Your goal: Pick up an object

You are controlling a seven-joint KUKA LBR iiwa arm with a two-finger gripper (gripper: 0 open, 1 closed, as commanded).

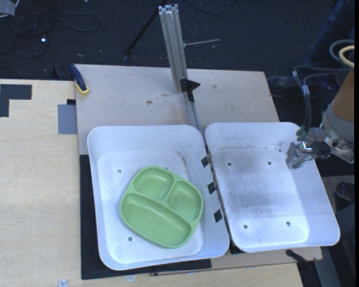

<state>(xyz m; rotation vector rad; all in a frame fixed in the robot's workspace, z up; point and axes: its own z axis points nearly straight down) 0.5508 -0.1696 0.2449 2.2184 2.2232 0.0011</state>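
Two white bins sit side by side on the bench, and the left bin (102,160) holds a green divided plate (161,206) lying flat toward its lower middle, with three compartments facing up. The gripper (297,155) hangs at the upper right edge of the right bin (269,220), well apart from the plate; whether it is open or closed I cannot tell. An upright metal post (175,46) stands behind the bins.
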